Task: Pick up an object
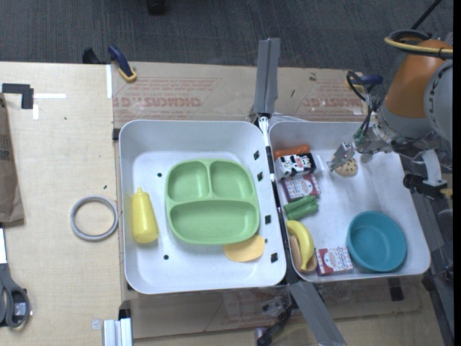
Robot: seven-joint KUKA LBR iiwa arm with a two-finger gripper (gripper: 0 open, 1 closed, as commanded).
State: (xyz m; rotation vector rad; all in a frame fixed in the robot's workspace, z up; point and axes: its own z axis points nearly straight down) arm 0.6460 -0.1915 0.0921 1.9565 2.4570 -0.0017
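1. Cookie-like tan object [348, 167] lies near the far end of the right bin [410, 265], directly under the gripper [344, 157].
2. Gripper fingers sit at the tan object; whether they are apart or clamped on it cannot be told.
3. Same bin: blue bowl [376, 241], banana [300, 242], green pepper [301, 207], small cartons.
4. Left bin [130, 193] bears a green divided plate [212, 201] and yellow mustard bottle [143, 216].

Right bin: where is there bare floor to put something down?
In the right bin, bare floor lies in the middle, between the claw above, the blue bowl below and the toys along the left wall. That wall is crowded: cow carton, green pepper, banana.
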